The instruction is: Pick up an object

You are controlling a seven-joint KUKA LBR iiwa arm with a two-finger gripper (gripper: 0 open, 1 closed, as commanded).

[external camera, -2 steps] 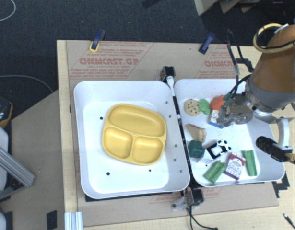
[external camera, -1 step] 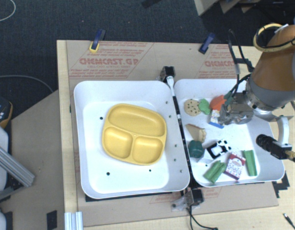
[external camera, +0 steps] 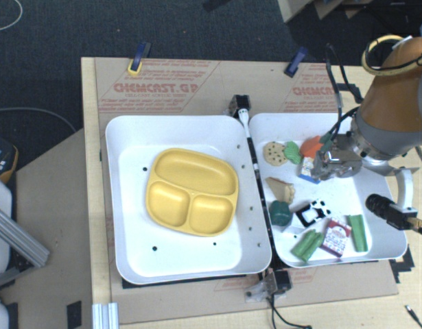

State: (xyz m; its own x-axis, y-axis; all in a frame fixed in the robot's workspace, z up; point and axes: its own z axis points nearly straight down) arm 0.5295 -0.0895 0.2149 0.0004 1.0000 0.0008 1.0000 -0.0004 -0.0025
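- The gripper [external camera: 319, 164] is seen low in the right bin [external camera: 388, 252], at its 1 o'clock.
- Jaw state cannot be told.
- An orange object [external camera: 311, 147] lies touching; crowding risks a missed or double grasp.

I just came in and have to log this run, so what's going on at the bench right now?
A grey robot arm reaches in from the right over the right bin, which holds a jumble of small things: a cookie, an orange piece, a teal lump and green sticks. Its claw is low among the things near the orange piece. Whether it grips anything is unclear. The left bin holds a yellow divided tray.
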